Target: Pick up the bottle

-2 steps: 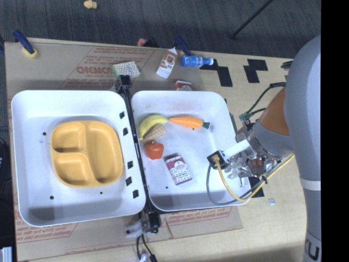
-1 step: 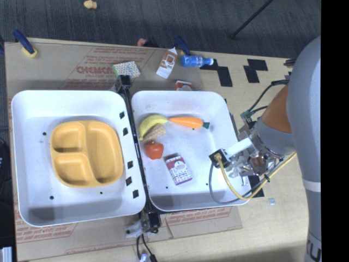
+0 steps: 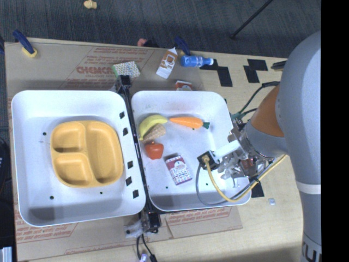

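Note:
A small blue bottle (image 3: 194,61) lies on its side on the cardboard behind the right bin (image 3: 218,100), outside both bins. My gripper (image 3: 231,172) hangs low over the right bin's near right corner, far from the bottle, with a yellow cable looping beneath it. The grey arm with its orange band comes in from the right above the gripper. I see nothing held in the gripper.
The right bin holds a banana (image 3: 149,123), a carrot (image 3: 188,122), a red tomato-like piece (image 3: 154,149) and a small red box (image 3: 178,169). A yellow divided plate (image 3: 87,152) sits in the left bin (image 3: 22,146). A small carton (image 3: 166,63) lies beside the bottle.

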Available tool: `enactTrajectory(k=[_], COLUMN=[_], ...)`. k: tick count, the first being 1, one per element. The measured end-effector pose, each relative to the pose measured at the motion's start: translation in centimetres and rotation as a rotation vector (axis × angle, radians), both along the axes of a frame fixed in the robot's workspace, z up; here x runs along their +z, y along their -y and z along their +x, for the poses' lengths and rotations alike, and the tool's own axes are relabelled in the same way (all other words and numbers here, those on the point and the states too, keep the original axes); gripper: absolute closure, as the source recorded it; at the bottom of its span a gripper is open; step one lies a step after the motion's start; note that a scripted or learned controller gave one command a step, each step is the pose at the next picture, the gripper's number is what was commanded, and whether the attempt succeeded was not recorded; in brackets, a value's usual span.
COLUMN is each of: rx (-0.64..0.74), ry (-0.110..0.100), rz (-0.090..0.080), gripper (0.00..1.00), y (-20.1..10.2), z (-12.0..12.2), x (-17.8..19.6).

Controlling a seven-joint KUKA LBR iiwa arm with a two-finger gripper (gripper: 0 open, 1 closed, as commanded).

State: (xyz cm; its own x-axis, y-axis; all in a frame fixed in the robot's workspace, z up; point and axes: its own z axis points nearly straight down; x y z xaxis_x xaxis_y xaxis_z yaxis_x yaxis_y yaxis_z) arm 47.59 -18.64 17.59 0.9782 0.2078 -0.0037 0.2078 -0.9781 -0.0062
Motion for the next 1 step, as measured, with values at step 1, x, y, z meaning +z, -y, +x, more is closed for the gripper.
enactTrajectory(k=[1], rx=[-0.003], ry=[0.002], rz=[-0.001], gripper=[1.0], y=[2.42], z=[0.0], x=[-0.12])
